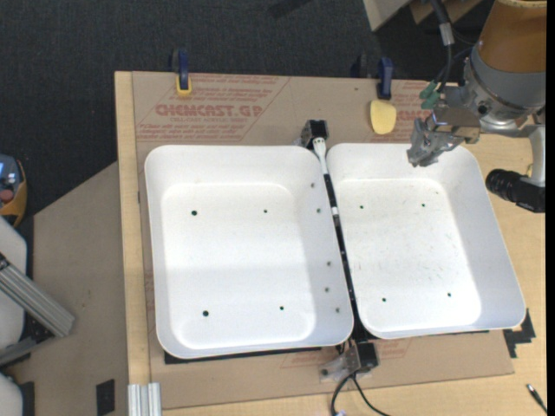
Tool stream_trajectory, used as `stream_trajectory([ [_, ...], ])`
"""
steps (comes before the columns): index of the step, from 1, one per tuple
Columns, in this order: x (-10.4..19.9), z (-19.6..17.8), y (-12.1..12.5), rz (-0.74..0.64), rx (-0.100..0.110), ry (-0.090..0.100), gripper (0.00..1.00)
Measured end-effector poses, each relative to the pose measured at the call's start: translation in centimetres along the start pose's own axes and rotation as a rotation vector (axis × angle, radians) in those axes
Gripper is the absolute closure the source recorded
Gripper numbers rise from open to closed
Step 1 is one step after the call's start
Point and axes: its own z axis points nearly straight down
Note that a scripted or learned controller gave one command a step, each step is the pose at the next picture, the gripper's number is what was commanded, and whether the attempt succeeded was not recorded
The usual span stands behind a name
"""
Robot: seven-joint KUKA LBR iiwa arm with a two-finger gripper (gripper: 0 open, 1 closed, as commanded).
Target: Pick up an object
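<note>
Gripper point(422, 152) (apparently holding nothing) above right bin's point(486, 258) rim.

A robotics lab was indicated: two shallow white plastic bins point(238, 341) were fixed on a brown cardboard-covered tabletop point(139, 232), held by blue-and-yellow clamps point(181, 72), with loose black cabling point(360, 388) and dark carpet point(61, 68) around it.

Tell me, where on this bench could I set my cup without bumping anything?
The left bin is bare across its whole floor. The right bin is bare over its near half. It is crowded at the right bin's far edge, where the gripper hangs, with a yellow object on the board beside it.
</note>
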Motion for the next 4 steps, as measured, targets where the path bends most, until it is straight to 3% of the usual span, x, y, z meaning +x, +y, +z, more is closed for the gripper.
stream_trajectory([
  [1, -8.3, -4.7, 0.1, 0.006, -0.019, -0.007, 1.00],
  [2, 3.2, 3.7, -1.3, -0.013, -0.002, 0.004, 1.00],
  [3, -1.7, -3.0, 0.5, 0.002, -0.021, -0.004, 1.00],
  [4, 2.7, 3.8, 5.8, -0.006, -0.006, 0.001, 1.00],
])
